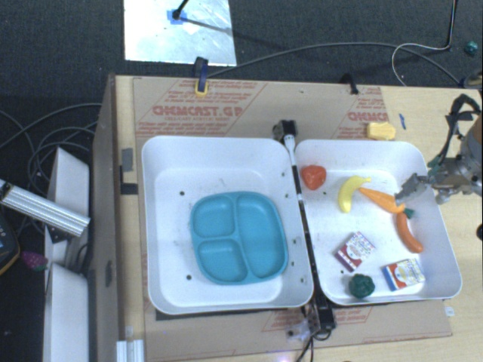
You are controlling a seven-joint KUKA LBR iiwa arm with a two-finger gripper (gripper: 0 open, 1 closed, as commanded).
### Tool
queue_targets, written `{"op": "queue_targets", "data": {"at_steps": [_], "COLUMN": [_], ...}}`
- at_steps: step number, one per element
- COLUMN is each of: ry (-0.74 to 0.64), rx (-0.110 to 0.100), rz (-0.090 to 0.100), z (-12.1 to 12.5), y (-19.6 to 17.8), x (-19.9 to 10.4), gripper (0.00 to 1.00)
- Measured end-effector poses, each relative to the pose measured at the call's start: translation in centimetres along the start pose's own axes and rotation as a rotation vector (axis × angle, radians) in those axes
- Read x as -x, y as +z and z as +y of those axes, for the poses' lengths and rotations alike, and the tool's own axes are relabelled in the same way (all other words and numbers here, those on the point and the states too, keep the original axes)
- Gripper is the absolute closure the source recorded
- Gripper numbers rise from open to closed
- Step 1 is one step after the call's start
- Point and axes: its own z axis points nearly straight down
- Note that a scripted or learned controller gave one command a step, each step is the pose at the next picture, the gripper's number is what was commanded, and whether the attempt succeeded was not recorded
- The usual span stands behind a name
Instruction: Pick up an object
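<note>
Nearest you, along the counter's [226,100] front edge, a black clip [323,319] and a tangle of wires sit where the two white bins meet. You are looking at a cardboard-covered counter printed with red lettering, standing on dark carpet; a shiny metal sheet [179,21] lies on the floor behind it, with cables trailing around and a silver bar [44,208] on white blocks to the left. One left bin [162,164] holds a single blue divided plate [238,237] with three compartments. One right bin [430,172] holds seven things: one red tomato-like piece [314,176], one yellow banana [349,192], two orange carrots, an upper carrot [380,200] and a lower carrot [409,234], two small printed packets, a red packet [355,250] and a blue-and-white packet [401,274], and one dark green lump [362,285], possibly a toy broccoli, though it is too small to be sure. One yellow block [381,131] rests on the counter behind that bin. You see the hand [411,188] reaching in from the right, low over the bin at the upper carrot's right end; the arm is cut off by the frame edge, and you cannot tell whether the fingers are wide, narrow or closed on the carrot, since they blur into the grey wrist.
</note>
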Motion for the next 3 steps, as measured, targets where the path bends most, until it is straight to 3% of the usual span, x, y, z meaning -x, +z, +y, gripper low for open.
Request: {"op": "queue_targets", "data": {"at_steps": [1, 2, 3], "ry": [-0.001, -0.001, -0.004], "rx": [-0.003, 0.0, 0.002], "rz": [0.002, 0.001, 0.0], "z": [1.7, 7.5, 7.6], "y": [10.5, 13.0, 11.9], "x": [-7.8, -7.8, -7.8], "gripper": [0.0, 0.0, 1.0]}}
